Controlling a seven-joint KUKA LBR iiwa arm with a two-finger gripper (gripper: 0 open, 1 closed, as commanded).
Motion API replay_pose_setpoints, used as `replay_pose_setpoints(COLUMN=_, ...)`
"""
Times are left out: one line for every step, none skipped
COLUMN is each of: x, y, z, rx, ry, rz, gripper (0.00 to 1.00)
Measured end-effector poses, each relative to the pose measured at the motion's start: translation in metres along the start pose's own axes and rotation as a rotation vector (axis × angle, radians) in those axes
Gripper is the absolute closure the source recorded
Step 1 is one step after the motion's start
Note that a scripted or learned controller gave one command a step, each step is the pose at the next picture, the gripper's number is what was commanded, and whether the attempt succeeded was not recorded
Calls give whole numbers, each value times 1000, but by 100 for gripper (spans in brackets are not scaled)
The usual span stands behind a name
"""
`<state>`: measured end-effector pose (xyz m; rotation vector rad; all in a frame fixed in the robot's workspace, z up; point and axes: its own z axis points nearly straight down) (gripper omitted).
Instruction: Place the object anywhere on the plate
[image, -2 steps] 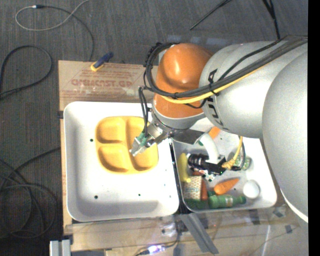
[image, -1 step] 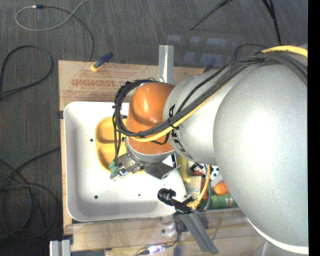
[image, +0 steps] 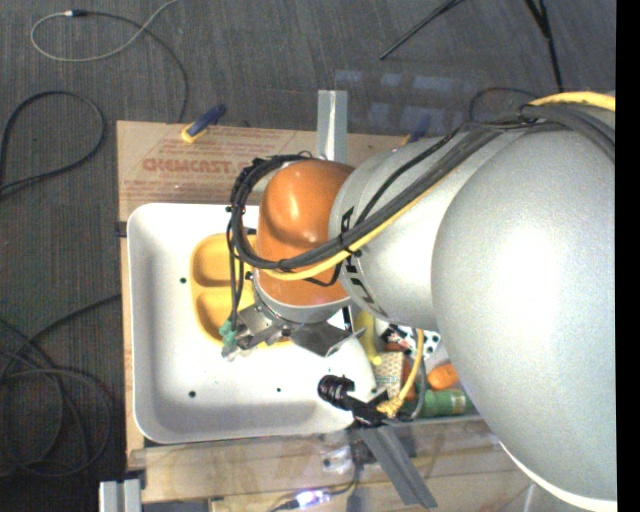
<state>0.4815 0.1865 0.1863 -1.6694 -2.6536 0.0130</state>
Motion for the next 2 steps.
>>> replay_pose_setpoints(x=17, y=9, z=-13, rx=-5, ry=-2, rz=402, gripper=100)
replay_pose_setpoints(x=6, y=32, z=-87, rx=-8, ry=-4, rz=134, gripper=100)
